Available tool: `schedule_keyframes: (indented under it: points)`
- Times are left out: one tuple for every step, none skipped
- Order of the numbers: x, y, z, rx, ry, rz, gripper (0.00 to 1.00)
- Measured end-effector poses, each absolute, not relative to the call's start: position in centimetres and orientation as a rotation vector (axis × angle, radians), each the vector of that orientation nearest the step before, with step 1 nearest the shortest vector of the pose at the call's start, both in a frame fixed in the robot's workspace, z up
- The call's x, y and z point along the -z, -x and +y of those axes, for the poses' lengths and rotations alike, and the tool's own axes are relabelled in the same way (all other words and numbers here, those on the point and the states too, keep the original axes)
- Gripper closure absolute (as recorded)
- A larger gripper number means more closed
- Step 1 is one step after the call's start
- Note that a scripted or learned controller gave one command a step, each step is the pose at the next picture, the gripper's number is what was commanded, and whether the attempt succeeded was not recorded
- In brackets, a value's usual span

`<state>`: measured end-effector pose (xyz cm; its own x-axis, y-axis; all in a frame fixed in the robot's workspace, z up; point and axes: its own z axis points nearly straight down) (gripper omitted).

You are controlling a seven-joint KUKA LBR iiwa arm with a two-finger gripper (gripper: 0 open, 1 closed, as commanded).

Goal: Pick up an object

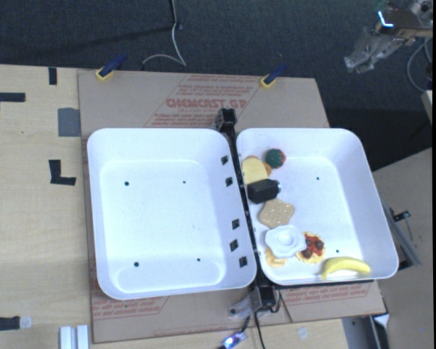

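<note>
The right bin (349,195) holds several toy food pieces along its left side: a yellow cheese-like piece (253,169), a dark green and red round piece (275,158), a black block (263,190), a tan cracker (276,213), a white fried egg (283,240), a red and orange piece (312,246) and a yellow banana (344,267) at the front. My gripper (369,51) hangs high at the upper right, far above and behind the bins, away from every object.
The left bin (160,209) stands beside the right one, joined by a black clip strip (236,209). Both rest on a cardboard sheet (196,100) on the wooden bench. A cable (176,27) runs down the dark backdrop.
</note>
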<state>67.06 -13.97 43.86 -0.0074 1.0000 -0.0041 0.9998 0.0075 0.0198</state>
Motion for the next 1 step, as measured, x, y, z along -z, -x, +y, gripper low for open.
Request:
schedule_keyframes:
  points:
    - [-27.0,-66.56,-14.81,0.017,-2.232,2.231,1.0]
